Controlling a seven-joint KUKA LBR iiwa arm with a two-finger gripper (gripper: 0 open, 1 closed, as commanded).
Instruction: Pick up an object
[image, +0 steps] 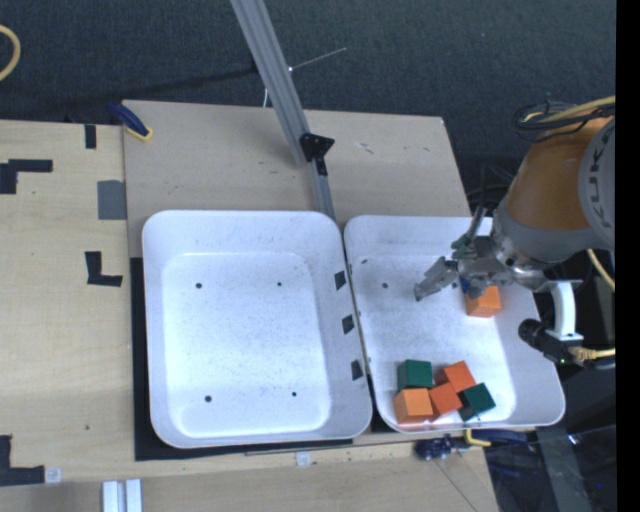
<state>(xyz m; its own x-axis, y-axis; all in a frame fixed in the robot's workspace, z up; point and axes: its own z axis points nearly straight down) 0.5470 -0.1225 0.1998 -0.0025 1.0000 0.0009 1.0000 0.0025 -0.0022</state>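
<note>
The arm (560, 190), grey w/ an orange band above the wrist, comes in from the right & hangs over the upper half of the right bin (400, 300). Its hand (462, 283) sits low over the bin floor, dark fingers spread fairly wide: one finger (432, 282) juts out to the left, pointing at bare white floor, the other side is up against an orange block (484, 301). That block lies just right of & below the hand, touching or nearly touching the hand's right part; can't tell if it is truly gripped, since it doesn't sit plainly between the two fingers. Rest of the blocks are bunched near the front edge of the same bin, well apart from the hand: a dark green block (414, 374) at the back left of the bunch, an orange cube (412, 404) just in front of it, a red-orange block (445, 398) beside that, another orange one (459, 376) behind it, & a second green block (477, 399) at the right end. They touch or nearly touch each other. Left bin (240, 330) stands side by side w/ the right one, rims meeting down the middle. Both sit on the wooden counter (200, 160). A grey metal bar (280, 80) slants down from the top toward the seam between the bins. A yellow cable (565, 108) loops by the arm at upper right.
</note>
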